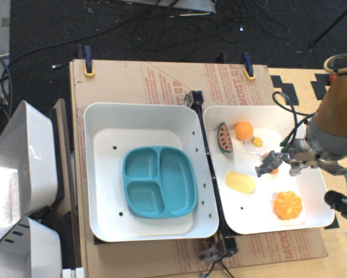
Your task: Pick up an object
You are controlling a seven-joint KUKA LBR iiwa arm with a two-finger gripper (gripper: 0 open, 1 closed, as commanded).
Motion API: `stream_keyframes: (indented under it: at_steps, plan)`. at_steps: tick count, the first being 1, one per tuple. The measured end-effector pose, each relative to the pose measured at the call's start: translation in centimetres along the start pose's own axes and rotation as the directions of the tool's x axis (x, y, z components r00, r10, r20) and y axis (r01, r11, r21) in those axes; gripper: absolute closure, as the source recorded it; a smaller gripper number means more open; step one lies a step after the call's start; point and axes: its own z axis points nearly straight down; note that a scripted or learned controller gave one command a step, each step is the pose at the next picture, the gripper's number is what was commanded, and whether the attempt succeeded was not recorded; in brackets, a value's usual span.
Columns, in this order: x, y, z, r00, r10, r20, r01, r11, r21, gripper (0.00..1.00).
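Smooth pale-yellow oval object (241,182) lies below dark gripper (268,165).

Right bin (321,216) crowded — orange (244,130), lemon (241,182) apparently close; gaps between look passable.

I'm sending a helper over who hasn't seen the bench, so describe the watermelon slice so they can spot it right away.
Look at the right-hand white bin, the one the arm reaches into. Along its left wall, near the far end, lies the watermelon slice, just left of a round orange ball. It is the only red, dark-rinded wedge there; its neighbours are yellow or orange.
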Motion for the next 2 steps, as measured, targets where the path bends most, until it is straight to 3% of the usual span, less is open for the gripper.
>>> stream_keyframes:
  at_steps: [1,2]
  plan:
    - [0.0,0.2,-0.5,1.0,-0.003,0.002,0.003,1.0,-0.012,0.0]
    - [-0.4,-0.5,5.5,1.0,0.0,0.001,0.0,1.0,-0.005,0.0]
